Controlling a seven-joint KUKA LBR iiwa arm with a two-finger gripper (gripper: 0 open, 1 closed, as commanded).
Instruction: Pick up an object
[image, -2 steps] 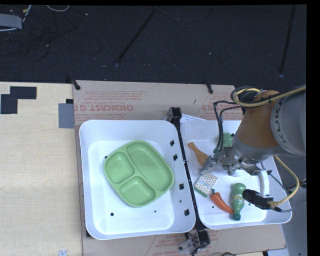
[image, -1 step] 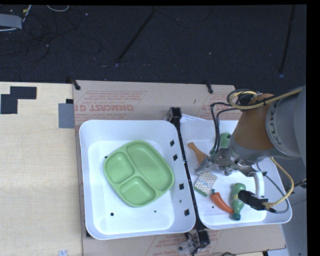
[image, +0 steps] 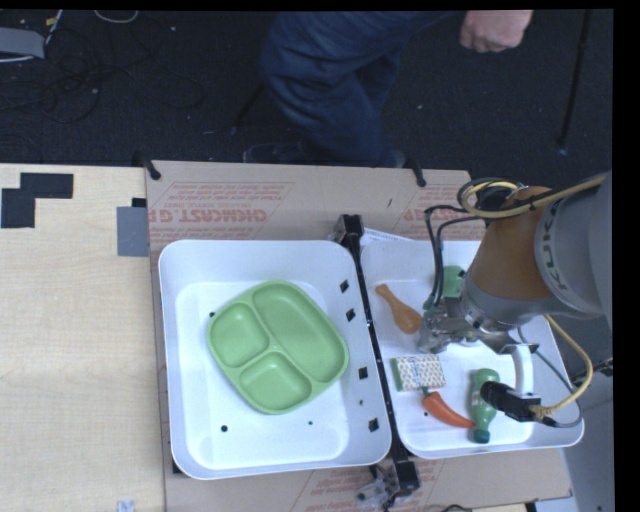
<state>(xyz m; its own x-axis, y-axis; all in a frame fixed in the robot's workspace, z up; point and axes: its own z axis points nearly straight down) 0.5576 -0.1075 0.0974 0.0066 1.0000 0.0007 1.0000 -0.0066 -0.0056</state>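
Observation:
In the right bin, my gripper hangs low, just above the far edge of a small checkered pad. A brown wooden spoon lies just left of the gripper. An orange carrot rests in front of the pad, and a green bottle-shaped toy lies to its right. Part of a green object peeks out behind the wrist, mostly hidden by the arm. Nothing shows in the gripper's grasp.
The left bin holds a green divided plate. A black divider runs between the bins. A person in dark clothes stands beyond the bench's far edge. Cables loop over the wrist.

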